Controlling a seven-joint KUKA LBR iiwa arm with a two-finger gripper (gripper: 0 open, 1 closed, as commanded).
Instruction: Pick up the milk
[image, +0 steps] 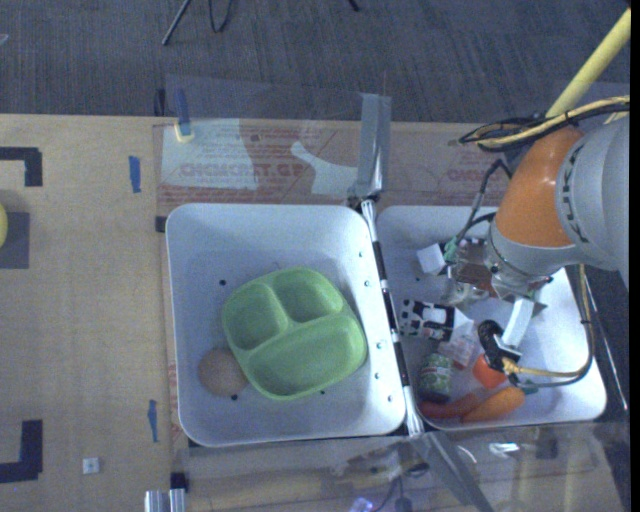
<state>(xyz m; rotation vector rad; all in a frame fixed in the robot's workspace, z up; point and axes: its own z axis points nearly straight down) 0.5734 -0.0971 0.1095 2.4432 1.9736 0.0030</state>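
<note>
The milk (428, 318) is a small white carton with black cow patches, lying on its side at the left of the right bin (560, 395), close to the divider between the bins. My gripper (462, 296) hangs low over the bin just right of and above the carton, under the grey wrist and orange band (535, 190). Its tip is close to the carton's right end, and the wrist hides whether the two touch. Nothing shows held in the gripper.
The right bin also holds a small green-labelled jar (436, 372), a red-orange piece (487, 370), a carrot (495, 403) and a red chili (445, 408) along the front wall. In the left bin (190, 250) are a green divided plate (293, 330) and a tan ball (220, 370).
</note>
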